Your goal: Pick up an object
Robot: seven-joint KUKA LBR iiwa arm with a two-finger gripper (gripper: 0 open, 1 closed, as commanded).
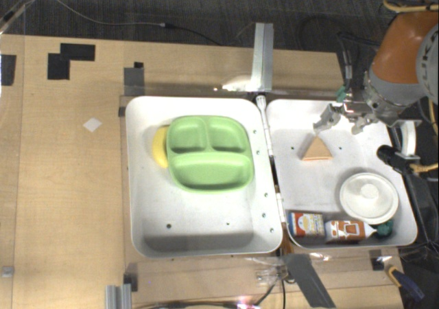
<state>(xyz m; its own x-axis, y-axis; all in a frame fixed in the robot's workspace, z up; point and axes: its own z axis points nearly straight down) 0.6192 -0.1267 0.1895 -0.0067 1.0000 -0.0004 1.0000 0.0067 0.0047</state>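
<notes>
The gripper [341,117] hovers with fingers spread and grasping nothing at the far edge of the right bin [295,184], just beyond the orange wedge [316,150], so the approach seems underway and calls for descending onto it.

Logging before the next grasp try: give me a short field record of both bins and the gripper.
left bin: green divided plate over a yellow object
right bin: tan wedge, white round lid, bottle lying flat along the near wall
gripper: open, above the far part of the right bin, holding nothing
nearest object: tan wedge
</notes>
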